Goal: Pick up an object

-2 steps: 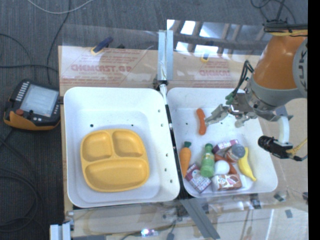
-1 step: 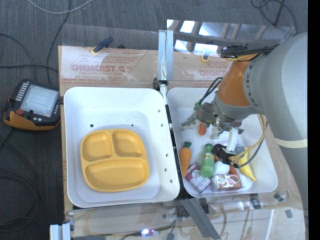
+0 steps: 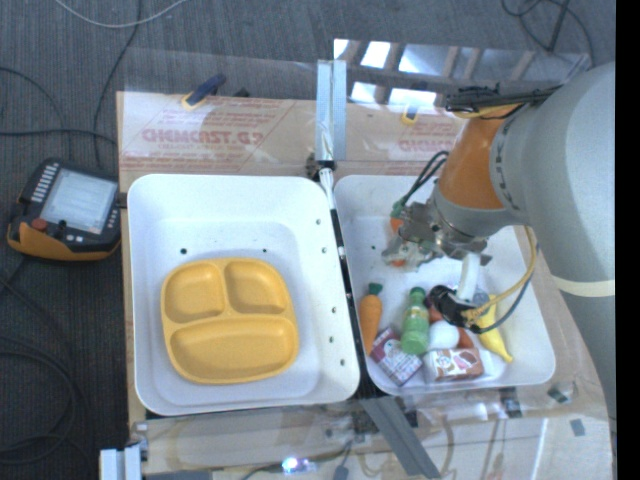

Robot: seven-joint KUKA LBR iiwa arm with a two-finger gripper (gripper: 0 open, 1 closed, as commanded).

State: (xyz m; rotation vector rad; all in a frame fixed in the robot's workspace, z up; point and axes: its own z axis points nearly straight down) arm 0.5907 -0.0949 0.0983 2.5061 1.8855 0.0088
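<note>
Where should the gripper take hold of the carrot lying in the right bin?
Probably at the carrot's thick middle, coming straight down from above. It lies flat, lengthwise along the right bin's left wall, green top pointing away from the camera. Closing across its narrow width seems best, though the wall on one side and the green bottle on the other leave little room.

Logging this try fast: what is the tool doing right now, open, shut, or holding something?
Tool: low in the right bin, above the toy pile; open, shut or holding cannot be told from this view.
</note>
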